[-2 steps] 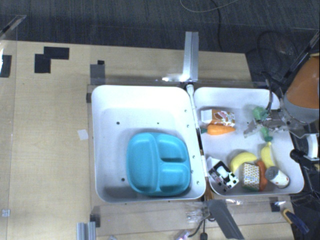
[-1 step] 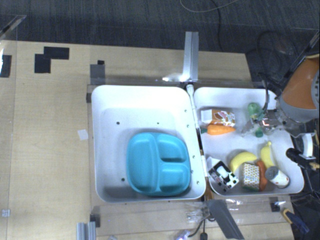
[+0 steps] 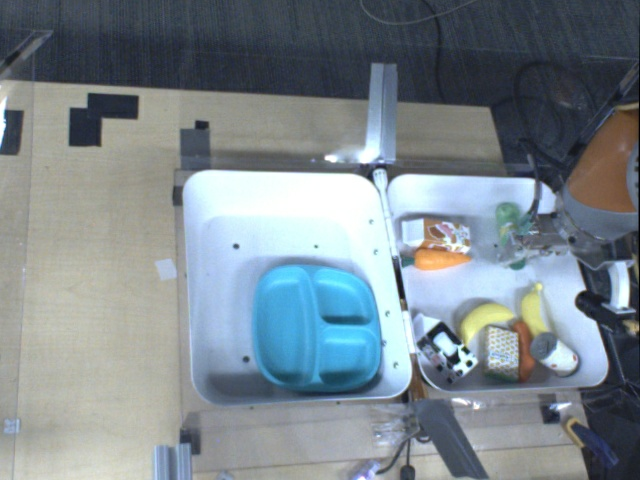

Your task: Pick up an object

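Two shallow white bins sit side by side: the left bin (image 3: 215, 268) has a blue divided plastic tray (image 3: 318, 326), the right bin (image 3: 470, 193) heaps toy food, pickable. Gripper (image 3: 522, 240) hovers over its green item (image 3: 508, 216); finger state: cannot tell.

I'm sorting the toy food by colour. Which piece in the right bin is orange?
The carrot, lying near the bin's left wall just below the printed packet. The banana and lemon are yellow.
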`<move>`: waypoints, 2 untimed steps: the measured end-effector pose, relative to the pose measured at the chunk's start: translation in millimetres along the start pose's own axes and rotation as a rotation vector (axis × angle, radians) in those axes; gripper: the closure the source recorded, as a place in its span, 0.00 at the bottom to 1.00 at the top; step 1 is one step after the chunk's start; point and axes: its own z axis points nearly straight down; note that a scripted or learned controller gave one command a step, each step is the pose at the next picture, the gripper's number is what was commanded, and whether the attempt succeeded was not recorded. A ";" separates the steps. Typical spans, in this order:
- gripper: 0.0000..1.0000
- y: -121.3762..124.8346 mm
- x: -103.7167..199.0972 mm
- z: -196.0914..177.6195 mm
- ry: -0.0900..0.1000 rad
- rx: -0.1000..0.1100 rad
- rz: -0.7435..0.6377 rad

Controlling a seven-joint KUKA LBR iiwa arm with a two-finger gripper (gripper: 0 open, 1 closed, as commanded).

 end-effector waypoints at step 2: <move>1.00 2.2 0.3 -11.6 -0.002 -0.005 -0.003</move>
